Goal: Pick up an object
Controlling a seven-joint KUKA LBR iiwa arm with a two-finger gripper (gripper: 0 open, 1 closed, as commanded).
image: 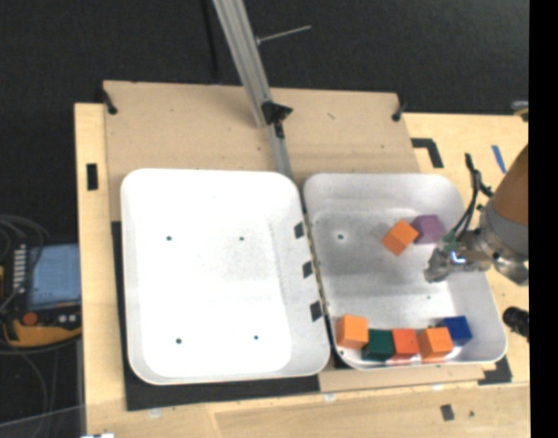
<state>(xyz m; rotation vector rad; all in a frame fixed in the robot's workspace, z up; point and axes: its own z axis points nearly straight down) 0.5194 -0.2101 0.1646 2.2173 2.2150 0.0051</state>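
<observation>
The right bin (370,199) holds several small blocks. An orange block (400,236) and a purple block (428,227) lie side by side near its middle right. Along its front edge sit an orange block (354,330), a dark green block (380,343), two more orange blocks (406,341) (435,341) and a blue block (456,328). My gripper (440,269) hangs at the bin's right side, just below and right of the purple block. Nothing shows between its tips.
The left bin (215,272) lies beside the right one. A slanted metal rail (247,57) rises from the bench behind the bins. A blue box with cables (51,276) sits off the bench at the left.
</observation>
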